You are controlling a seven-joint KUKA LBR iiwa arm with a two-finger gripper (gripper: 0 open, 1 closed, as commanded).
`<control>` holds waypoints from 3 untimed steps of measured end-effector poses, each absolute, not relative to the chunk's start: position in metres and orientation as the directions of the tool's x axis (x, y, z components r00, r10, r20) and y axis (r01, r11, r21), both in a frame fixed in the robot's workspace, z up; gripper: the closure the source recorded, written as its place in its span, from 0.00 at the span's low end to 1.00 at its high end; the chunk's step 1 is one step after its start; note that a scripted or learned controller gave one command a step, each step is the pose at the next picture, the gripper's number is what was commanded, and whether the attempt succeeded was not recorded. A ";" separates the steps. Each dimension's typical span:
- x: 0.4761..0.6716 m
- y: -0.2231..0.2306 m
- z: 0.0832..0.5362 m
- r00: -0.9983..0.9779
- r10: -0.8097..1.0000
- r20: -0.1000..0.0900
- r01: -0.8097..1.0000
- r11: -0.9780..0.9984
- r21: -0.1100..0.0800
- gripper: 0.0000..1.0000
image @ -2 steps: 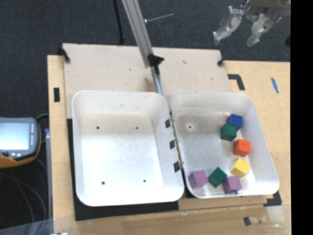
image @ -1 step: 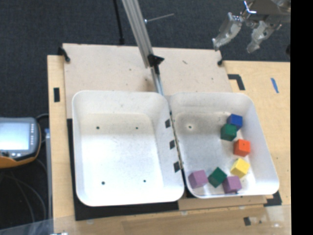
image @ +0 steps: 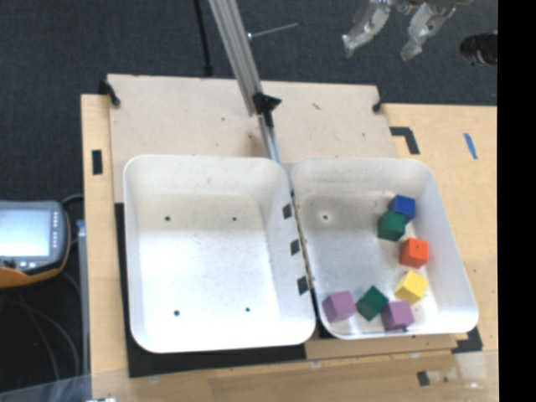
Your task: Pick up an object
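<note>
Jaws spread and empty, gripper hanging high beyond the bench, well clear of the cubes in the right bin — best target the isolated blue cube, descending straight.

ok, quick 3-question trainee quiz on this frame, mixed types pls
1. True or false: all the blocks lie in the right bin.
2. How many purple blocks are there? A) one B) two C) three
3. Which block touches the blue block?

Key:
1. True.
2. B: one purple block, another.
3. The green block just below it. The gripper hangs above the bench, open, holding nothing.
</note>
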State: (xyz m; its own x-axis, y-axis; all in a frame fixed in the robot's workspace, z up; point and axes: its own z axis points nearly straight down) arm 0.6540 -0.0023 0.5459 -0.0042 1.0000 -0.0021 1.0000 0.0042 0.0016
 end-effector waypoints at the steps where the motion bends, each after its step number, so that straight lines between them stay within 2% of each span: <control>1: 0.652 0.007 0.547 -0.003 1.000 -0.002 1.000 0.003 0.001 0.00; 2: 0.653 0.005 0.559 -0.004 1.000 -0.004 1.000 0.004 0.005 1.00; 3: 0.653 0.005 0.558 -0.004 1.000 -0.005 1.000 0.004 0.004 0.00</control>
